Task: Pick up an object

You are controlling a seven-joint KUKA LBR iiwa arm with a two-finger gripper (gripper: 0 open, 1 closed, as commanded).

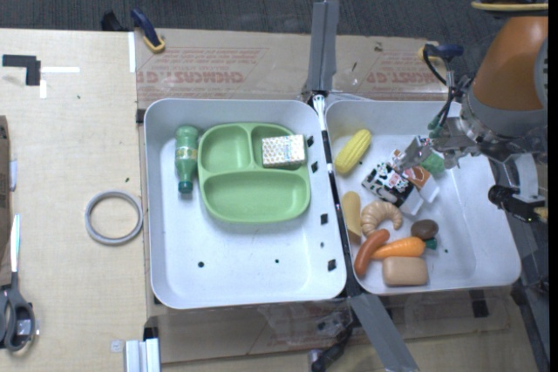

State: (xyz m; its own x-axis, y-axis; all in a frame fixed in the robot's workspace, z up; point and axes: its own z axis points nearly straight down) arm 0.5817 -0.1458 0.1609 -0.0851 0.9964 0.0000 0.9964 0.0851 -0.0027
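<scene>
While gripper (418,154) hovers near the right bin's (488,274) far edge over the cow-print carton (386,181), corn cob (352,151) alongside, can't tell its state.

Toy foods heaped in right bin (488,261): yellow corn (353,151) far-left, croissant (382,214), carrot (399,247), black-and-white carton (387,181) lying centre.

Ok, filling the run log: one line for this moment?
end effector over right bin | above cow-print carton | grasp unconfirmed | left bin: green tray
</scene>
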